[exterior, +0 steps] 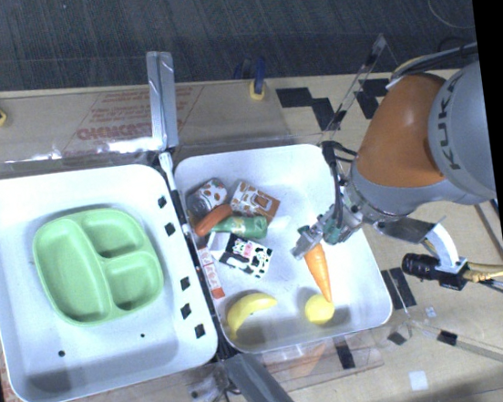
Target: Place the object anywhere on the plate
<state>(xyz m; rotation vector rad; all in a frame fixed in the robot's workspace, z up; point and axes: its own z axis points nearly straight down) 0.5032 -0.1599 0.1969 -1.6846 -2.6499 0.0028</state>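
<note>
Gripping tapered orange carrot (319, 272), tool (319, 238)

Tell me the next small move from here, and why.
Probably a short straight lift. The gripper sits at the top end of the carrot in the right bin, but the view does not settle whether it has a hold. Raising it a little would show that before carrying anything over the divider to the green plate in the left bin.

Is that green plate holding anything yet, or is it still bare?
Bare. The green plate lies in the left bin with all its compartments showing plain green; the carrot and the other items are in the right bin.
</note>
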